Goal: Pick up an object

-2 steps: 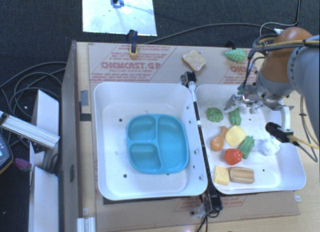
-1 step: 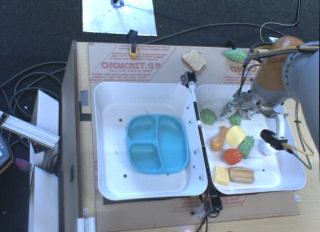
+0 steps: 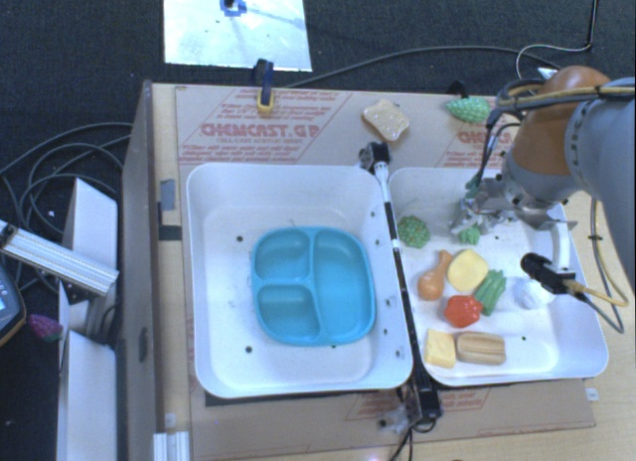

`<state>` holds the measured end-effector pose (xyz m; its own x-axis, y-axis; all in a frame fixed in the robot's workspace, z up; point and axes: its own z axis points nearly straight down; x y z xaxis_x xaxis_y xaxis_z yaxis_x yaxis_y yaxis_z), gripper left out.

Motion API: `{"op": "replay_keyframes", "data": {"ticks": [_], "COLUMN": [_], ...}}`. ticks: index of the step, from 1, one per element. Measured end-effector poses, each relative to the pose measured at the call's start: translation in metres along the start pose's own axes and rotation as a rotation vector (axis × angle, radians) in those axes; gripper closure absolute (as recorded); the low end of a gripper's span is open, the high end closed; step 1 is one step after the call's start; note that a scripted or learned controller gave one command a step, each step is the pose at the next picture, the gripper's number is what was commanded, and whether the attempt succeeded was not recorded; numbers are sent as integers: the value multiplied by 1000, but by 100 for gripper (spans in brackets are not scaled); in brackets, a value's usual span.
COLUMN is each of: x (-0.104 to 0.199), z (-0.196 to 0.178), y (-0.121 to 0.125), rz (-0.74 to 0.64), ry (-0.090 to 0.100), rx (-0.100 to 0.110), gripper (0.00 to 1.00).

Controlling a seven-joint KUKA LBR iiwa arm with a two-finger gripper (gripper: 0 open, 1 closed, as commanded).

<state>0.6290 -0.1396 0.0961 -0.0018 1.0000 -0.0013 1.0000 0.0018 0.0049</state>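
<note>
My gripper reaches down into the upper part of the right bin, just above a small green toy. Several toy foods lie in this bin. A green broccoli sits by the left wall. A yellow piece and an orange drumstick-like piece lie just below the gripper. Further toward the front are a red tomato, a green pod, a yellow cheese block and a tan bread piece. A white piece lies at the right.
The left bin holds a blue divided plate. Behind the bins, on the cardboard, lie a tan cracker and a green knobbly toy. A yellow-and-blue clamp stands at the bench's back edge.
</note>
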Motion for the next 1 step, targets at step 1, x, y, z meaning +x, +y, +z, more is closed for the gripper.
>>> {"op": "replay_keyframes", "data": {"ticks": [1], "x": [75], "z": [-90], "y": [-10], "rz": [-3], "ry": [2], "rx": [0], "gripper": [100]}}
